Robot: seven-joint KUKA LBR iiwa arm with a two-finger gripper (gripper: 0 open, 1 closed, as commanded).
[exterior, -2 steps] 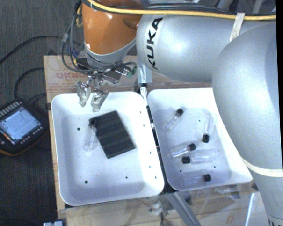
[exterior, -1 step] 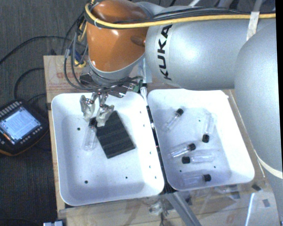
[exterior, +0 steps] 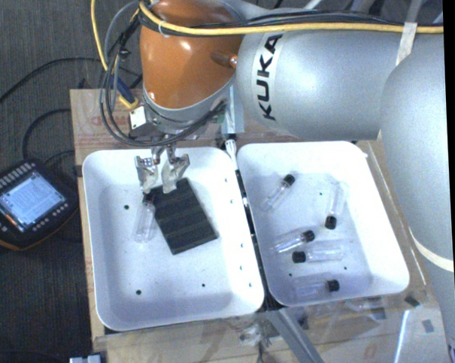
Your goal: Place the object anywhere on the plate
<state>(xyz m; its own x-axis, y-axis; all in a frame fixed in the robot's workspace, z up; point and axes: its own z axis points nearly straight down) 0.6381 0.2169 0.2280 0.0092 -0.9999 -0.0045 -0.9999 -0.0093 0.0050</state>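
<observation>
My gripper [exterior: 162, 176] hangs over the upper part of the left bin [exterior: 112, 295], its two pale fingers [exterior: 146, 173] pointing down and parted. The black ribbed plate [exterior: 184, 215] lies tilted on the bin floor, and the right finger comes down at its upper edge, though I cannot tell whether it touches. Nothing sits between my fingers, so the gripper is released. The object, a clear vial with a black cap [exterior: 145, 217], lies on the white floor just beside the plate's left edge, below my left finger, cap end toward the gripper. It rests on the bin floor, not on the plate. In the right bin [exterior: 379, 208] several more clear vials [exterior: 309, 245] with black caps lie scattered. A handheld control pendant [exterior: 25, 202] sits on the floor left of the desk [exterior: 85, 119].
</observation>
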